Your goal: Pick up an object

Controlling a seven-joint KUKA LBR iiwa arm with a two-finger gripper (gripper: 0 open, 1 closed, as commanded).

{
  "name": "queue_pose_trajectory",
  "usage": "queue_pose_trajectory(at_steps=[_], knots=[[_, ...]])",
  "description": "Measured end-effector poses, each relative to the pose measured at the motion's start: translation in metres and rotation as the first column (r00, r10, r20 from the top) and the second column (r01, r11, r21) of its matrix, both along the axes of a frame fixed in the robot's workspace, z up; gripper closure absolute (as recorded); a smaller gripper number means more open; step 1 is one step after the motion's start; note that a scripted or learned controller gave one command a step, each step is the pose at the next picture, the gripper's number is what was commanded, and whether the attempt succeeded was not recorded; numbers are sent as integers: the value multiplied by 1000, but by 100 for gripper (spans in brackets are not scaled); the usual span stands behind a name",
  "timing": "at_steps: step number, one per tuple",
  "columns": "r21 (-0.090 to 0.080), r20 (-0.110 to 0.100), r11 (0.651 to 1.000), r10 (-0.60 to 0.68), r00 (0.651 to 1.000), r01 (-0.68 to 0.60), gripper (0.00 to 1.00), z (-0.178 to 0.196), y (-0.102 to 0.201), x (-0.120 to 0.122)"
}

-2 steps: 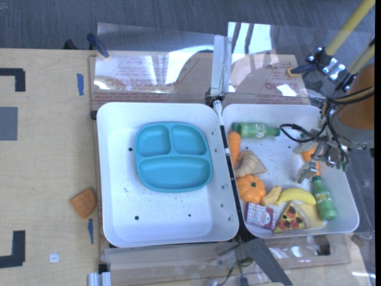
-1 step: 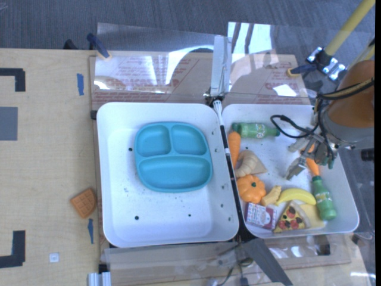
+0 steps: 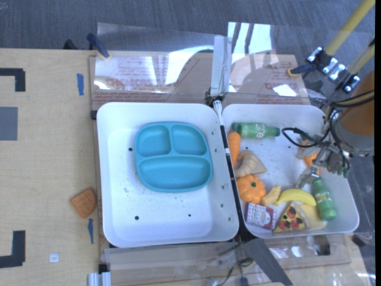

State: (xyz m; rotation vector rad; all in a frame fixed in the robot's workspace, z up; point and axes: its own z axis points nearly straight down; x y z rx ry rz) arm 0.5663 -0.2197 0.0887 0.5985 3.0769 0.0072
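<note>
Left bin: lying on the left of the bench, carrying a blue divided plate at its middle; not concerning this step.
Right bin: lying on the right, crowding all the toy food toward its left wall and near edge.
Arm: reaching in from the right over the right bin's right side, orange band showing at the frame edge, wrist sloping down and leftward, cables trailing above it.
Gripper: hanging low over the bin floor, just above the banana's right end and beside the green bottle's cap; jaws too small and cluttered for telling whether spread or clenched, nothing visibly between them.
Banana: lying near the near-right of the bin, touching the pizza slice; likely the closest target.
Green bottle: lying just right of the banana, reaching toward the near wall.
Far bottle: lying at the far side, well apart from the gripper.
Pumpkin: sitting by the left wall, touching the carton.
Doing it well: centring over one item alone, probably the banana's middle, descending squarely, closing across its narrow width, avoiding catching bottle and banana together.
</note>
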Motion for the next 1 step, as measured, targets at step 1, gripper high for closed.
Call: queue_pose_trajectory(at_steps=[1], knots=[[-7,16,1000,0,1000,0,100,14,-1,4]])
